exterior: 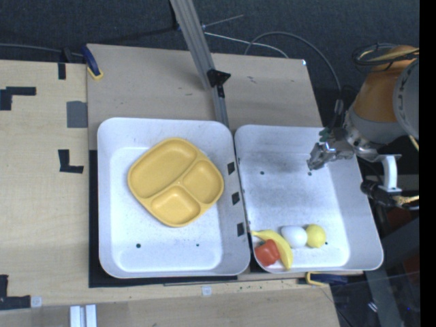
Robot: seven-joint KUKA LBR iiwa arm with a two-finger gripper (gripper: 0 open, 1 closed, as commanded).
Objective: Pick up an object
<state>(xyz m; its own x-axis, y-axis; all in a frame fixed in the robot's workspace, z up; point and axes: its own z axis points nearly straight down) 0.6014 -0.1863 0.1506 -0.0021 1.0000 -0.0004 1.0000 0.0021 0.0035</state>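
The left white bin [112, 203] holds one thing: a yellow divided plate [176, 181] with three compartments, lying flat a little above the middle of the bin floor. Nothing lies in its compartments.

The right white bin [354, 203] has its objects gathered at the near edge. From left to right there is a red piece, maybe a pepper [267, 252], with a yellow banana [278, 244] curved over and touching it, then a white egg [294, 236], and just beside it a yellow lemon [315, 236].

The gripper [315, 159] hangs over the far right part of this bin, well apart from the objects. It grasps nothing; whether it is released or clenched I cannot tell.
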